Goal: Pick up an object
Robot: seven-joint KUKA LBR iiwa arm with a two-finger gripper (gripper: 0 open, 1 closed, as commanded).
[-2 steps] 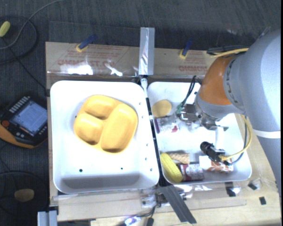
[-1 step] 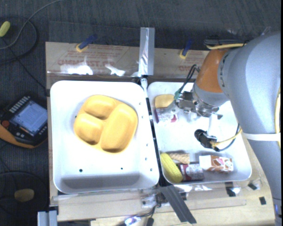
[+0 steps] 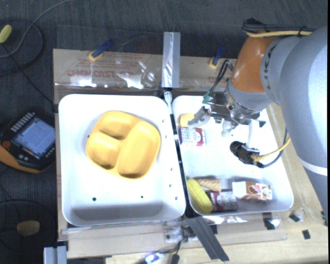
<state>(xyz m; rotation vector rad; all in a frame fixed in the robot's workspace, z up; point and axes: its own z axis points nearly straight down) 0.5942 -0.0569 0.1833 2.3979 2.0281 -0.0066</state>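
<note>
Your hand (image 3: 217, 117) hangs over the top of the right white bin (image 3: 280, 188), I cannot tell if it is spread or pressed together, and the small red and white packet (image 3: 191, 136) lies just to its left.

Two white bins are counted on the bench: a left bin (image 3: 71, 164) and a right bin (image 3: 275, 164). One large yellow lumpy object (image 3: 122, 143) is seen in the left bin. In the right bin, one small carton with red print (image 3: 192, 135) is found near the top, and along the bottom edge one yellow corn cob (image 3: 199, 196), one dark bottle (image 3: 224, 200) and one small box with orange print (image 3: 254, 191) are counted. One gripper (image 3: 212, 114) is seen.
</note>
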